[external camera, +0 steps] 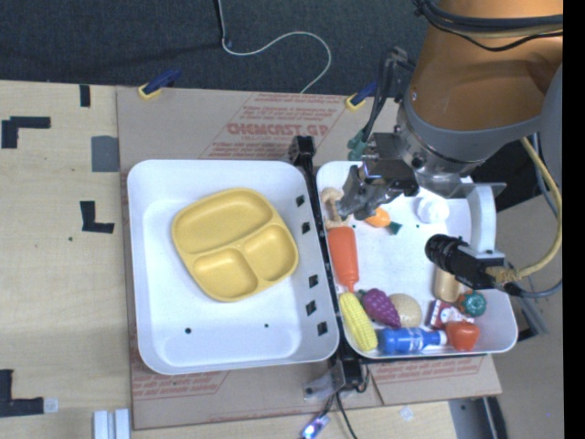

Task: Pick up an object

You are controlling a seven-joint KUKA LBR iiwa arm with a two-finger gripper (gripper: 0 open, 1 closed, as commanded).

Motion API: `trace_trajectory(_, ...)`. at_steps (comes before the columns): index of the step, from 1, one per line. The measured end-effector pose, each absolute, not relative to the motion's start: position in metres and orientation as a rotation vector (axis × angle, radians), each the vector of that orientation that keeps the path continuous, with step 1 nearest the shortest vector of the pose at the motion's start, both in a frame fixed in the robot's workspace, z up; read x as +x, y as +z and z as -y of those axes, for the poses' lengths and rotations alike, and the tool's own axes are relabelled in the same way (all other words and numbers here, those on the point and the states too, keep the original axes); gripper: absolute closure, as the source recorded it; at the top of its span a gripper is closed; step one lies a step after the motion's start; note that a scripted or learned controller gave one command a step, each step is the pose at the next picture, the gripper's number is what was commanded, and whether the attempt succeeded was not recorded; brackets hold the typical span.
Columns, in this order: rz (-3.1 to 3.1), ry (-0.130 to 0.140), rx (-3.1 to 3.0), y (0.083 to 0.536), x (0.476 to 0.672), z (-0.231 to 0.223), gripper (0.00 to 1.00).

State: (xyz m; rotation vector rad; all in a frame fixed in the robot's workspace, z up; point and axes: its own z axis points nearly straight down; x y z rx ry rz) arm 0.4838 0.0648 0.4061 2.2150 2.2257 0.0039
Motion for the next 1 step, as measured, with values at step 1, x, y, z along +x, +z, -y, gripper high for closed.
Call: trace_trajectory(1, -2.224, -0.002, 2.22, 0.4045, 0.4898, -0.0794, 1.0)
